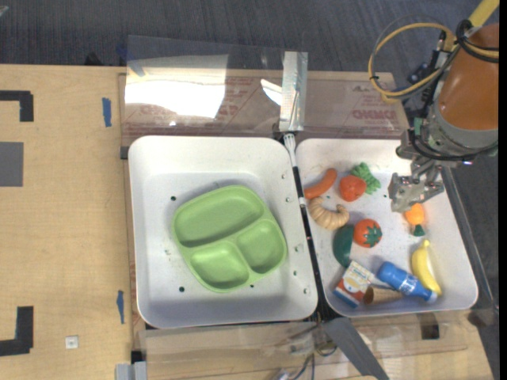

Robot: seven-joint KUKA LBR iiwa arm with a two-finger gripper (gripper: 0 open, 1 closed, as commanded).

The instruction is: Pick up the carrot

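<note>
The carrot [415,215] is a short orange piece with a green tip, lying near the right wall of the right bin [463,236]. My gripper [415,191] hangs directly over its upper end, close above it or touching it. It looks open, its fingers spread on either side of the carrot's top. Part of the carrot's far end is hidden under the gripper. The grey arm with its orange band [471,93] comes in from the upper right.
The right bin also holds a red-orange pepper [321,183], two tomatoes [352,187] [366,232], a green leafy piece [367,176], a croissant [326,212], a banana [425,266], a blue bottle [404,282] and a small box [353,282]. A green divided plate [230,236] lies in the left bin [150,172].
</note>
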